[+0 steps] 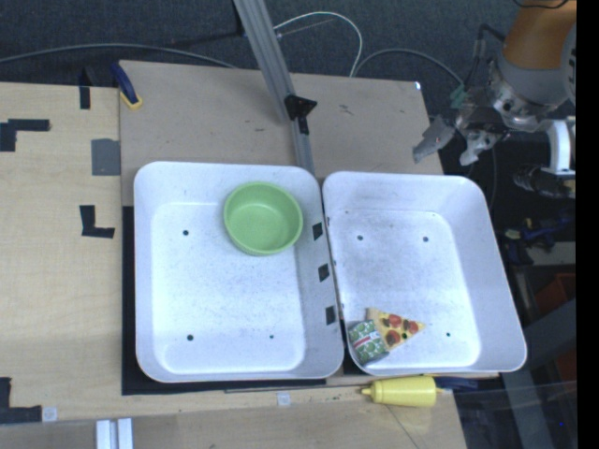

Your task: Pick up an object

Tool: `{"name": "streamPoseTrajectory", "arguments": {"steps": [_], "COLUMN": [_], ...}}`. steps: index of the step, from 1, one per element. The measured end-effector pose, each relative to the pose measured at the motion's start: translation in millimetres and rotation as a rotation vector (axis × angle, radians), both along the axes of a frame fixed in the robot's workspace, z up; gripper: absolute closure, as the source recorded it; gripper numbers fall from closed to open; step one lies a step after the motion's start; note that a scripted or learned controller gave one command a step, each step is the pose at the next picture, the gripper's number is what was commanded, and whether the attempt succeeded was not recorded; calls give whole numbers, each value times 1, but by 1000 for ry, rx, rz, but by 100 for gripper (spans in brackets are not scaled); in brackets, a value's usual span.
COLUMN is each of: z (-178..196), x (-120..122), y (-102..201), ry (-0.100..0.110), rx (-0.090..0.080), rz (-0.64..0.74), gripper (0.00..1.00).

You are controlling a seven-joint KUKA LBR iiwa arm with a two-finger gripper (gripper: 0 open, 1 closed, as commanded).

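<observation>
- Green plastic bowl (263,217) sits in the left bin (164,279), up near its far edge and toward the wall it shares with the other bin. It's round and upright with the mouth facing up, so no real long axis to line up with.
- Other candidates: a pizza slice toy (398,326) in the right bin (468,251), near corner, tip pointing right, with a small green packet (367,341) touching it on the left.
- Yellow bottle (404,391) is lying on its side on the bench, just outside the right bin's near rim, long axis running left-right.
- Gripper (451,144) hangs off past the far right corner of the right bin, fingers spread apart, nothing between them.
- My guess: everything lies left of and nearer than the gripper. The bowl is well apart from it, across the right bin.
</observation>
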State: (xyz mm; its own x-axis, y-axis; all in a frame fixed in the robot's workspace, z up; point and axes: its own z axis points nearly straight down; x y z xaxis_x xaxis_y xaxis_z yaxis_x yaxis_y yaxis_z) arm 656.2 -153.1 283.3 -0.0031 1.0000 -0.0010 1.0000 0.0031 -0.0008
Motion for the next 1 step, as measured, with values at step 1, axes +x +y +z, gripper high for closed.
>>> {"name": "streamPoseTrajectory", "arguments": {"steps": [1], "z": [0], "x": [0], "y": [0], "ry": [0], "rx": [0], "rz": [-1], "gripper": [0]}}
